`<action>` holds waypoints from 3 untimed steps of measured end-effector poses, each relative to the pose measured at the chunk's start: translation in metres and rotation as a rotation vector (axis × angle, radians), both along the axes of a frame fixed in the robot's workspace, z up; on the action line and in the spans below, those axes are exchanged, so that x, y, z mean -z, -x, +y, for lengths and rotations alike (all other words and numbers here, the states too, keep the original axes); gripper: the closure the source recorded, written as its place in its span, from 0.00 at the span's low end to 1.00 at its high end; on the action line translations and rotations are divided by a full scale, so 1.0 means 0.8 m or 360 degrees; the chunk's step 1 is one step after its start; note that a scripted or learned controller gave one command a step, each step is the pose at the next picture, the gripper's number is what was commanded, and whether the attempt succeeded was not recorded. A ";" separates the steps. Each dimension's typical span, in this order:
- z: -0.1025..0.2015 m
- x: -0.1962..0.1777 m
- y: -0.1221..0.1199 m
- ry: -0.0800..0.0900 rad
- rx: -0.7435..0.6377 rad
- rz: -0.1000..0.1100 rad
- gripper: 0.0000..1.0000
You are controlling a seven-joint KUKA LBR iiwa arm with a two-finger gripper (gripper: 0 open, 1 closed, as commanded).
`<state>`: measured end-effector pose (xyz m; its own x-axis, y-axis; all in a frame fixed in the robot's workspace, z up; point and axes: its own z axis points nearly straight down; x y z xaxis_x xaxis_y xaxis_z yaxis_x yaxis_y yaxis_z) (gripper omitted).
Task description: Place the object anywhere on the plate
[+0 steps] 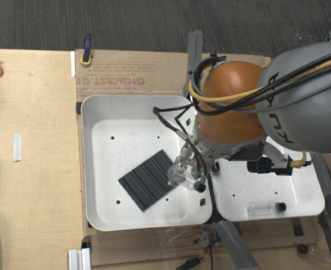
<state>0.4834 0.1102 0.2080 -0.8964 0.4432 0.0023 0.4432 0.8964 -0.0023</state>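
Observation:
A dark grey ribbed plate [147, 180] lies tilted in the left bin [98, 151], toward its front. My gripper [183, 173] hangs low over the plate's right corner, just inside the bin's right wall. Something pale and glassy shows at the gripper's tip, but I cannot make out what it is or whether it is held. A clear tube with a black cap [265, 208] lies near the front of the right bin [300, 201].
The arm's orange band and grey body cover much of the right bin and the wall between the bins. A small black piece [202, 201] sits at the left bin's front right corner. Cardboard lies behind the bins and a wooden bench to the left.

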 end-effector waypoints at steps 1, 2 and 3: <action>-0.060 -0.110 0.006 0.0000 -0.0008 -0.0008 1.00; 0.014 -0.055 -0.054 -0.0003 -0.0545 -0.0006 1.00; -0.028 -0.119 -0.079 -0.0002 -0.0620 -0.0008 1.00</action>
